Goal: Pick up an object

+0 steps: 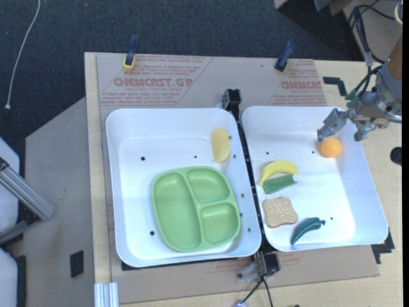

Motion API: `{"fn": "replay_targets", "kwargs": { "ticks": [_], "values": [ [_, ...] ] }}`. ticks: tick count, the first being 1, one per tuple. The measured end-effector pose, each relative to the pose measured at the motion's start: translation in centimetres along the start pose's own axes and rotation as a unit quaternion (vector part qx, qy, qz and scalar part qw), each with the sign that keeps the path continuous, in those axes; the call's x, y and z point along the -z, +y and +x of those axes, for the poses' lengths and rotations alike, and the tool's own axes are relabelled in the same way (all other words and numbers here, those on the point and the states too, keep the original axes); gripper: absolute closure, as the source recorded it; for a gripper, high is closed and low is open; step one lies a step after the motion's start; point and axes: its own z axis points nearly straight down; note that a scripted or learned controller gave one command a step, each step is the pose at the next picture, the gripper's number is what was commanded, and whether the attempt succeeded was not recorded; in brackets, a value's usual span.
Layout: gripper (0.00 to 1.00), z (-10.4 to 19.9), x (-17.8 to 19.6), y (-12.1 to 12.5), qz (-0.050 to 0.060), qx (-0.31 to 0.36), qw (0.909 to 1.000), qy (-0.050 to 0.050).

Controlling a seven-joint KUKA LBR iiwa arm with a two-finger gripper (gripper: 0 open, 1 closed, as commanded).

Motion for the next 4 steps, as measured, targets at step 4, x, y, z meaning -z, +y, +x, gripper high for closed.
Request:
{"fn": "replay_targets", "kwargs": {
  "ticks": [4],
  "values": [
    [0.00,-0.3,-12.6,1.5,-0.004,0.001,1.0000,-0.001]
  ]
}}
